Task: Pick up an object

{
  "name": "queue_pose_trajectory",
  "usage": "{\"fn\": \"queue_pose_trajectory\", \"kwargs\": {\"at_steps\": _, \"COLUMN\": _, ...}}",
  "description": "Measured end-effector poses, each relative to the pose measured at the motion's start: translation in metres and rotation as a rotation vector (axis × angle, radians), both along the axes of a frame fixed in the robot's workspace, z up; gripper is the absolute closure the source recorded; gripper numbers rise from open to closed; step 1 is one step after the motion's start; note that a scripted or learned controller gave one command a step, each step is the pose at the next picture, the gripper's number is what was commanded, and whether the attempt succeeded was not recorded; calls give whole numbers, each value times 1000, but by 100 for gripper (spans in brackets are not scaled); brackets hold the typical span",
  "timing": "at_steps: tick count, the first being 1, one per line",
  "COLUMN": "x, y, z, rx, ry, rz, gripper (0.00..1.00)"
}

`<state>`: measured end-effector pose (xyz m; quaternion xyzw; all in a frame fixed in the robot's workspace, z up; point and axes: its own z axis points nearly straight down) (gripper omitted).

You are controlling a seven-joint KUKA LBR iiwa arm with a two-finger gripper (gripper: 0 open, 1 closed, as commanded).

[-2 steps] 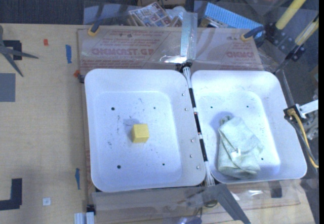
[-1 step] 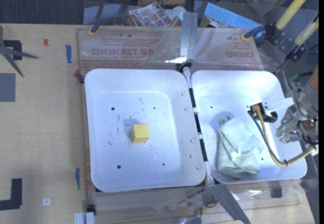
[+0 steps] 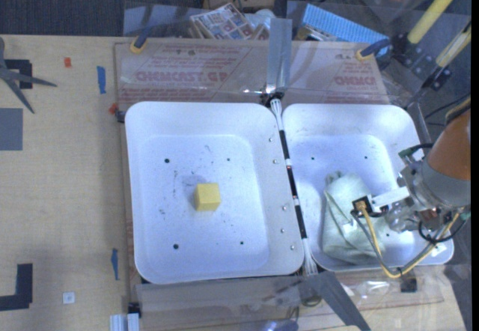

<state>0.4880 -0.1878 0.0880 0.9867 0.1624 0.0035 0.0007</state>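
Note:
A small yellow cube [image 3: 207, 196] lies near the middle of the left white bin [image 3: 150, 135]. In the right white bin [image 3: 337, 127], a crumpled pale cloth-like bundle [image 3: 340, 225] sits at the front. My gripper [image 3: 398, 219] reaches in from the right and hangs low over the front right part of that bin, just beside the bundle's right edge. The grey wrist with its orange band [image 3: 449, 153] stands above it. Nothing can be made out in its grasp.
A divider ridge [image 3: 288, 172] runs between the two bins. Clear plastic sheeting [image 3: 224, 71] lies behind them, with boxes and clutter further back. Bare wooden bench [image 3: 60, 172] spreads to the left.

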Motion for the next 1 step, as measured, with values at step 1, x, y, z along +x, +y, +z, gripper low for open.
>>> {"fn": "queue_pose_trajectory", "kwargs": {"at_steps": 1, "x": -5, "y": -32, "z": 0, "rx": 7, "ry": 1, "rz": -122, "gripper": 100}}
